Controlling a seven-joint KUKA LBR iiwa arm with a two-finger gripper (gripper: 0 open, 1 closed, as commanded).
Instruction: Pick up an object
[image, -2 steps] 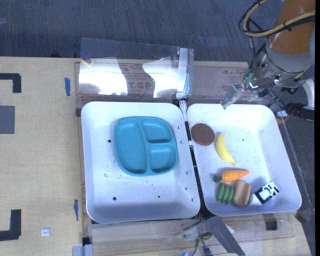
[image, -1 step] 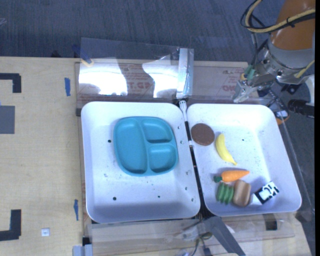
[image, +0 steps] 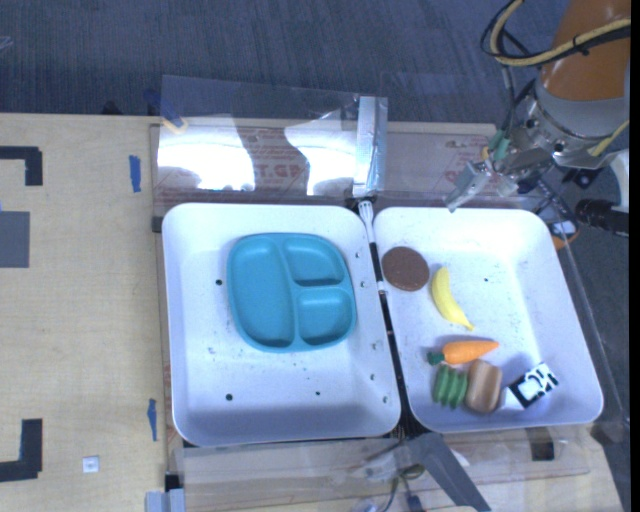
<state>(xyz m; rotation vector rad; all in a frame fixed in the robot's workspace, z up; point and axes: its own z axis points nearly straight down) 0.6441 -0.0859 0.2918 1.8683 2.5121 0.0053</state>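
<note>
The right bin (image: 520, 240) holds several small objects. A brown round disc (image: 405, 268) lies near its left wall, with a yellow banana (image: 449, 297) just to the right of it. Toward the front sit an orange carrot (image: 470, 350), a green vegetable (image: 450, 386), a tan oblong piece (image: 484, 386) and a black-and-white cube (image: 533, 384). My gripper (image: 482, 178) hangs above the back rim of the right bin, well apart from all of these objects. Nothing shows in its grasp.
The left bin (image: 190, 330) holds a blue divided plate (image: 292, 291). A clear plastic sheet with a metal strip (image: 368, 145) stands behind the bins. The wooden bench (image: 70, 300) spreads out to the left. Cables run along the arm at the top right.
</note>
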